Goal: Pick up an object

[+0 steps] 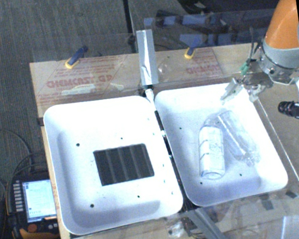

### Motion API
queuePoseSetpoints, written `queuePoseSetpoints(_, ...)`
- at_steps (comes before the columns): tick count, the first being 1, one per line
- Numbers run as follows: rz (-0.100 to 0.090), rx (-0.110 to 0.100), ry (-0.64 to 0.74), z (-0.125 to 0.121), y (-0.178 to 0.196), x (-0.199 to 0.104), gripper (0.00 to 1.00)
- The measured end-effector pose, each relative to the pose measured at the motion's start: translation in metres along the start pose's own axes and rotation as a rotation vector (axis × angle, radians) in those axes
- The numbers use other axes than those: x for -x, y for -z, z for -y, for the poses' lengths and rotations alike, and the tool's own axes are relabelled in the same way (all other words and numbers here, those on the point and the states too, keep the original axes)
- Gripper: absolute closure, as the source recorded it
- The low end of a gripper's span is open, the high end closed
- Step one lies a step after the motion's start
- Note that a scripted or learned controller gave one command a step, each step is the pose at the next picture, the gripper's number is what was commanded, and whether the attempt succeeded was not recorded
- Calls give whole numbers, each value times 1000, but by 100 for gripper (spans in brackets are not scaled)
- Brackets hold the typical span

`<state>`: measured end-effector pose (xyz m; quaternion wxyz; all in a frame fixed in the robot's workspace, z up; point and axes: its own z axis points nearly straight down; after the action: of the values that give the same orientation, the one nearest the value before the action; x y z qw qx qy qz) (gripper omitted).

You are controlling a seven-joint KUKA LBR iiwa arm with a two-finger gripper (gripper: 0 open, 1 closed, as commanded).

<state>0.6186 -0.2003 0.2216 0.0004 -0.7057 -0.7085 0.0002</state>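
Two shallow white bins sit side by side on a wooden bench. The left bin (68, 171), across the left and centre of the frame, holds one dark ribbed rectangular pad (123, 163) lying flat near its middle. The right bin (179, 117) holds two things lying touching: one white cylindrical bottle (211, 151) and, just to its right, one clear plastic bottle (238, 139). At the upper right, one gripper (241, 87) hangs over the right bin's far corner, apart from both bottles; whether its jaws are spread or pressed together cannot be told.
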Motion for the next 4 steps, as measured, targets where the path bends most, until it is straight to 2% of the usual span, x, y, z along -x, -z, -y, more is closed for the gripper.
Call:
queuePoseSetpoints(1, -1, 0, -83, 41, 7, -20, 0)
queuePoseSetpoints(2, 4, -2, -9, 1, -75, 6, 0)
queuePoseSetpoints(3, 10, 24, 157, 11, -123, 4, 0)
queuePoseSetpoints(4, 7, 28, 159, 9, -113, 1, 100)
